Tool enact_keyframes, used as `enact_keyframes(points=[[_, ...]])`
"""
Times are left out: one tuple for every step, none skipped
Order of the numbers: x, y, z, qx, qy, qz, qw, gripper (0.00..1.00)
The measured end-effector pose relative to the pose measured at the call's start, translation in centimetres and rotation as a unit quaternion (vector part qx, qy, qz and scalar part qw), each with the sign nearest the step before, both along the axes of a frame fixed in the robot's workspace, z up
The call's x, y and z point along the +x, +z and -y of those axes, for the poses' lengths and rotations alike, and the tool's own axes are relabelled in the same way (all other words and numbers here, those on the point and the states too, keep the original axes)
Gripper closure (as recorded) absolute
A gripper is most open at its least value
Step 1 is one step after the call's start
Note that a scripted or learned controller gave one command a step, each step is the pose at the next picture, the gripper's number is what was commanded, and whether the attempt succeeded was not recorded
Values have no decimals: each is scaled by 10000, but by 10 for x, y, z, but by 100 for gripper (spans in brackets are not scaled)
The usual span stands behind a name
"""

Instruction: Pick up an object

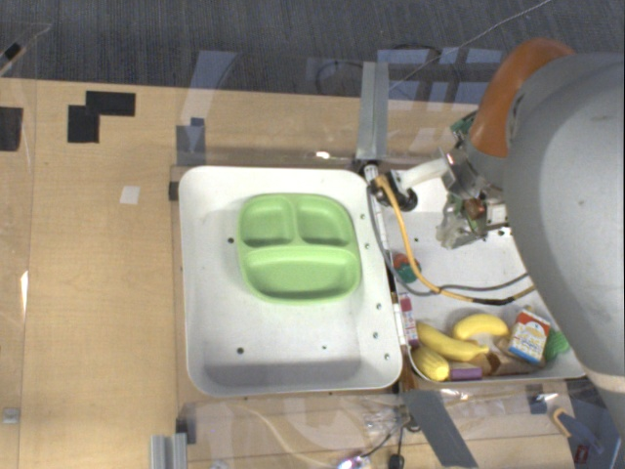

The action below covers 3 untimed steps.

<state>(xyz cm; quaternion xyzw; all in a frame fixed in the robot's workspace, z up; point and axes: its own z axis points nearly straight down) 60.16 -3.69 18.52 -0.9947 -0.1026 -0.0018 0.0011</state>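
Overhead slanted view of my bench. My arm point(566, 193) enters from the right, grey with its orange band point(513, 76) uppermost, and covers much of the right bin point(430, 262). My gripper point(467, 225) hangs low over the upper part of that bin, above bare white floor — whether it is spread or closed, and whether it has hold of anything, I cannot tell from this angle.

Edges and room. The left bin point(210, 262) carries a green divided plate point(298, 245) near its centre, with bare floor on all sides of it, widest along the near edge. The two bins meet at a shared wall point(389, 272). In the right bin, a yellow cable point(410, 262) runs down beside that wall and curves toward my arm, just beside a dark cable point(479, 293); the floor between these cables and my gripper is uncluttered.

Objects for picking. They crowd the near end of the right bin. One banana point(451, 344) lies with its long axis running from the shared wall down toward the right; a second banana point(480, 326) sits just behind it, lying roughly left to right. A rounded yellow piece point(433, 365) rests against the near corner. A small carton point(528, 340) in red, white and blue stands beside a green item point(558, 344) at the edge of my arm.

Labels. The carton's printing is too small to read — no brand can be made out.
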Motion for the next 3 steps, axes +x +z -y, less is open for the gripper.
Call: enact_keyframes(points=[[43, 0, -6, 4, -9, 2, 10000, 100], [-50, -50, 51, -6, 327, -18, 9995, 100], [-38, -65, 77, -6, 116, -7, 9999, 100]])
